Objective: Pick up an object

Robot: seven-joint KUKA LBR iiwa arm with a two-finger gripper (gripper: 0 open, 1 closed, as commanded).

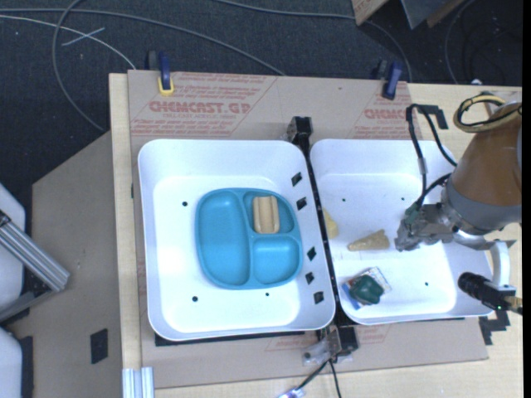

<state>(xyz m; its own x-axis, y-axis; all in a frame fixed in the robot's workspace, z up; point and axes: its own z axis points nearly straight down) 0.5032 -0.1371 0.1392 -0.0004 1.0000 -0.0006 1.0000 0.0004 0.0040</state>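
Down low, pincer (406, 237) beside tan wedge (369, 240).

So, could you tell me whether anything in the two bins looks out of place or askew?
Nothing looks spilled or damaged. The blue divided plate sits slightly rotated in the left bin, a tan block in its upper compartment. In the right bin, a yellowish piece lies tucked against the divider.
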